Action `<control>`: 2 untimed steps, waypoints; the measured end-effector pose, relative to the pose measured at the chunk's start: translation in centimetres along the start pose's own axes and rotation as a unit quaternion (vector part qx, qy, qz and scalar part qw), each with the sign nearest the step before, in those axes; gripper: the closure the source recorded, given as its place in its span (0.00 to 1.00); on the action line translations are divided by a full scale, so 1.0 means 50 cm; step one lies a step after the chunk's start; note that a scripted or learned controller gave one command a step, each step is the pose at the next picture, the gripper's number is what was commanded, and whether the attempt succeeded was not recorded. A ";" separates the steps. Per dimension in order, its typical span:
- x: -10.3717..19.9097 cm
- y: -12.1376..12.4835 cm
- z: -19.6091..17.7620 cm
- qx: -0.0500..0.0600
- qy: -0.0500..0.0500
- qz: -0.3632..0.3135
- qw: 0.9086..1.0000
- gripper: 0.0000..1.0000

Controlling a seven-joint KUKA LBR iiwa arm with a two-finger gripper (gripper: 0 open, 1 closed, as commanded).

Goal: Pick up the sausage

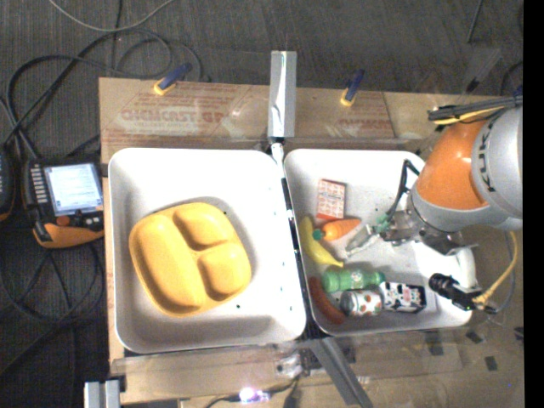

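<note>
Little lettering, and almost none of it legible

The grey arm (510,164) carries dark letters along its casing at the right edge, cut off by the frame and seemingly the start of the maker's name. The brown cardboard sheet (178,113) behind the bins bears faded reddish print, too pale to read. A small red-and-white box (330,199) in the right bin, a can (360,303) and a black-and-white carton (403,297) beside it all carry printed labels, each too small to make out. The lit screen of the handheld unit (71,187) at the left is blurred.
</note>
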State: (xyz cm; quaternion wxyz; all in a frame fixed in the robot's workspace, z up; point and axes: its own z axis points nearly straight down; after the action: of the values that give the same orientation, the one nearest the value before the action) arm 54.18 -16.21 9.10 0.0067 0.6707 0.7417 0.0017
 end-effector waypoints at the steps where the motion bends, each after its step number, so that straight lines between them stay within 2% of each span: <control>1: 0.110 -0.008 -0.033 0.008 0.004 0.062 0.998 0.00; 2: 0.119 0.044 0.000 0.002 0.002 0.049 0.999 0.00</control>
State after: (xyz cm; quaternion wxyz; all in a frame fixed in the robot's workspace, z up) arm 55.78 -10.09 9.06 0.0036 0.7064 0.7078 0.0021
